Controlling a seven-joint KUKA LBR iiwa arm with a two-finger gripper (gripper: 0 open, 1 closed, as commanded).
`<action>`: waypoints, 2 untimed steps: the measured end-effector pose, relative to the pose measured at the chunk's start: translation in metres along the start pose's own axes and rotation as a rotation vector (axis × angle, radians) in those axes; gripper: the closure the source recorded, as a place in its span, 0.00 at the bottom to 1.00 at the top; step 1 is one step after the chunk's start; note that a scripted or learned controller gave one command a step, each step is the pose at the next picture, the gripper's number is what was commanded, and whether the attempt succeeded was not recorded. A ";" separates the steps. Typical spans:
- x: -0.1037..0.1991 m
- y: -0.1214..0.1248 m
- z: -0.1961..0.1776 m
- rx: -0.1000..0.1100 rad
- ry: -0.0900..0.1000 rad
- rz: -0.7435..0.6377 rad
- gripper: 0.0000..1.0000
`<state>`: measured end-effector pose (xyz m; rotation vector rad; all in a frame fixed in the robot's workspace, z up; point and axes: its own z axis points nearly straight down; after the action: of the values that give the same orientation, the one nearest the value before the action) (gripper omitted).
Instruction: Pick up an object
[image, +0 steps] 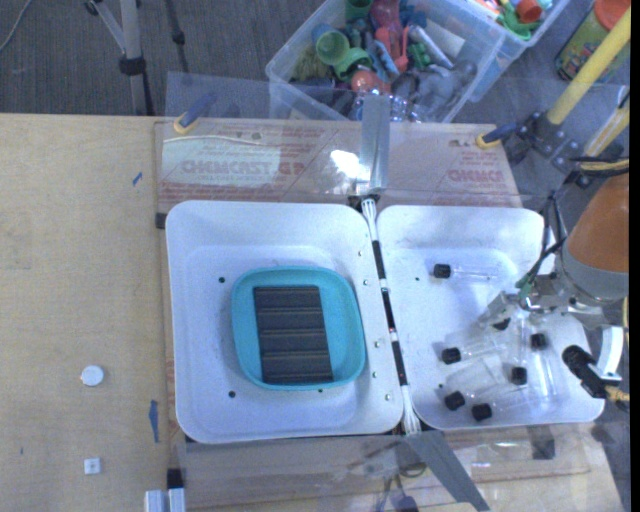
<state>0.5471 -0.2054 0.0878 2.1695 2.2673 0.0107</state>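
Note:
Several clear plastic vials with black caps lie scattered in the right bin (450, 232). One vial (462, 271) lies near the bin's back, another (470, 348) in the middle, and a third (481, 411) by the front rim. My gripper (530, 320) is low in the right part of this bin, among the vials, under the grey wrist and orange band (605, 235). The clear plastic blurs the view around it. The left bin (195, 300) holds a teal tray (345, 335) with a dark ribbed block (292, 335) lying in it.
A clear storage box (400, 50) full of coloured toys stands behind the bins, past a cardboard sheet (260, 165). The wooden bench (70, 250) stretches to the left, with a small white disc (92, 376) on it. A yellow pole (600, 55) leans at the top right.

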 end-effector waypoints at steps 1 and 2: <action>-0.006 -0.023 -0.002 -0.005 0.009 -0.017 0.00; -0.009 -0.023 -0.011 -0.007 0.002 -0.014 1.00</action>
<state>0.5246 -0.2158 0.0988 2.1511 2.2797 0.0200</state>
